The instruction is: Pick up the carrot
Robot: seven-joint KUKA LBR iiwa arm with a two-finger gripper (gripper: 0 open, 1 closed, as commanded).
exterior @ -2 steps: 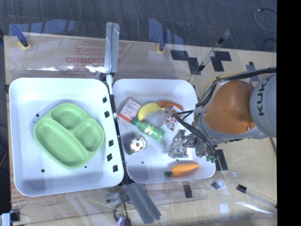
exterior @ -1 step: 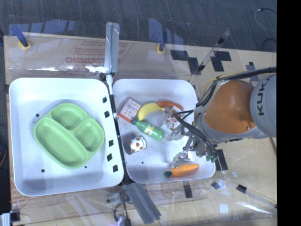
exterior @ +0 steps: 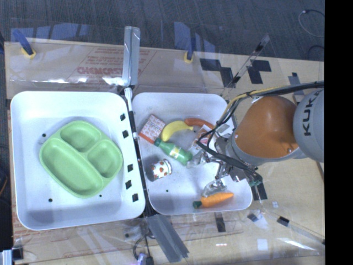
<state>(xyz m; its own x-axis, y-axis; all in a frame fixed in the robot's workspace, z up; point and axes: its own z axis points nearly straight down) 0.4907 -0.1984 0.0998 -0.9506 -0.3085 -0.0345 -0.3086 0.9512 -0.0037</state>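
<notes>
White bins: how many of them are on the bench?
2. The left bin holds a green divided plate. The right bin holds the carrot and other small items.

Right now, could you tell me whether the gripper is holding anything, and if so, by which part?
Nothing is held. The gripper hangs just above the carrot, which lies flat in the right bin.

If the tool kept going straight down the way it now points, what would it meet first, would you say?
Most likely the carrot. The tool hangs just above the carrot's middle, near the front wall of the right bin. Depth is hard to judge from this slanted view, so it may already be touching it.
</notes>
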